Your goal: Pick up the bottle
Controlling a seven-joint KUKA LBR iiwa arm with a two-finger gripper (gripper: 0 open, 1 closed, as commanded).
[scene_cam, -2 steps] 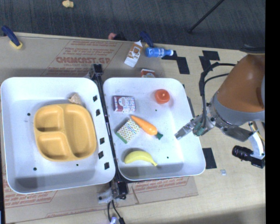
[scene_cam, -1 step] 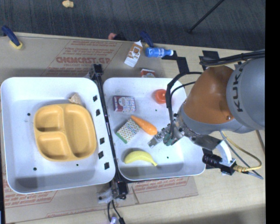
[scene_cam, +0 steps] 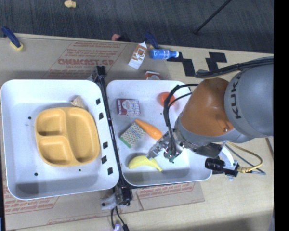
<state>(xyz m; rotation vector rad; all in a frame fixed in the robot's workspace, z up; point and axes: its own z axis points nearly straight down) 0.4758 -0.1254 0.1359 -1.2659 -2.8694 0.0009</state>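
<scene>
I see gripper low in right bin, can't tell finger state, beside banana and carrot, bottle lying outside on bench past bin's far rim, well apart

Two bins, one tray, one banana.

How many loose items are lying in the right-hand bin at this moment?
5 visible: a carton top left, a patterned packet mid-left, a carrot centre, a banana at the near edge, an orange piece beside the arm, which may hide others.
</scene>
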